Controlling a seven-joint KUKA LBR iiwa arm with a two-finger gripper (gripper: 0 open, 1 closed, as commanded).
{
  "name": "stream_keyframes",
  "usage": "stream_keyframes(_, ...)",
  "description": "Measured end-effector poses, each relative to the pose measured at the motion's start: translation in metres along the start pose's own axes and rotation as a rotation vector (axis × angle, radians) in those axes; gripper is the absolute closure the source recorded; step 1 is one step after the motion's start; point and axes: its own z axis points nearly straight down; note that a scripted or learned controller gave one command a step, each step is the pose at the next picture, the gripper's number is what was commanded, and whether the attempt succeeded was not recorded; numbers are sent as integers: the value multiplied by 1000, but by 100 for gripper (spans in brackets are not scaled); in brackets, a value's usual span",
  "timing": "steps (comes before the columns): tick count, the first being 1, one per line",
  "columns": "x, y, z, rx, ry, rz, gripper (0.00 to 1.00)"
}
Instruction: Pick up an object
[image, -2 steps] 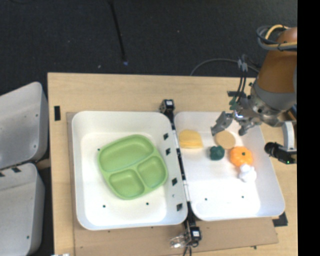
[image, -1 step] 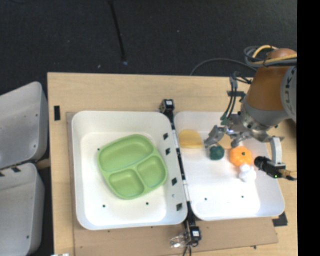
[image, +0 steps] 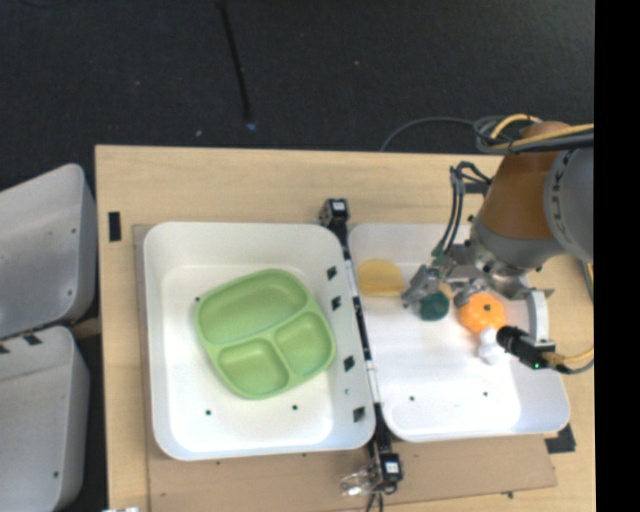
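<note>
While the arm (image: 525, 200) is reached in from the right of the view, the scene is best taken from its largest parts downward. A wooden bench (image: 250, 180) is seen bearing two shallow white bins. The left bin (image: 170, 400) lies well away from the gripper, across the divider, and a green three-compartment tray (image: 262, 332) is held in it. The right bin (image: 450, 400) is the one over which the gripper (image: 425, 292) is poised, near its far end.

Three small things are gathered around the claw. A pale yellow flat piece (image: 379, 277) lies just beside it on the side toward the left bin. An orange ball-like object (image: 481, 313) lies just beside it on the opposite side, toward the arm's base, under the wrist hardware. A small dark teal round object (image: 433, 307) sits directly at the fingertips, slightly nearer the camera than they are.

Whether the claw is wide or narrow cannot be told, since its tip is blurred and partly masked by the wrist; no object can be confirmed as gripped.

The teal object is judged the likeliest target, being closest. No long axis is presented by it, so little wrist rotation would be called for, only a small shift toward the near side before descent.
</note>
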Motion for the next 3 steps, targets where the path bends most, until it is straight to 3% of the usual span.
stream_keyframes(1,1,3,43,-2,0,4,0)
stream_keyframes(2,0,4,30,-5,0,11,100)
stream_keyframes(3,6,10,-18,-9,0,-9,100)
